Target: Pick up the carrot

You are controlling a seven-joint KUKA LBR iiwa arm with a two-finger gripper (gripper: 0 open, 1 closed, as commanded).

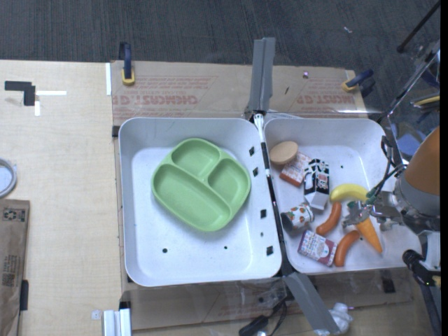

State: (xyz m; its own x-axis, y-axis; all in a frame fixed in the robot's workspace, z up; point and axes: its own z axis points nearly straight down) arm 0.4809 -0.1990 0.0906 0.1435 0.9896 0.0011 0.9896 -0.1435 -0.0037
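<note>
1. Two shallow white bins sit side by side on the worktop (63, 187): the left bin (140, 257) holds a green divided plate (201, 184), tilted so that its three compartments face up and to the right.
2. Several toy foods crowd the right bin (350, 145): a round tan bread piece (283, 152) at the upper left, a black-and-white carton (318, 176) beside it, a banana (348, 192) near the middle, a sausage (329, 218) below the banana, and a pink packet (316, 246) at the lower left.
3. One carrot (369, 234) lies near the bin's right side, slanting down to the right, just beside a second orange sausage (344, 248) on its left.
4. At the right edge, the grey arm with its orange band (428, 163) reaches in, and the end effector (371, 212) sits directly over the carrot's upper end, touching or nearly so; whether its jaws are wide or narrow cannot be told from this angle.
5. Behind the bins, two yellow-and-blue clamps (126, 65) pin a cardboard sheet (189, 93).
</note>
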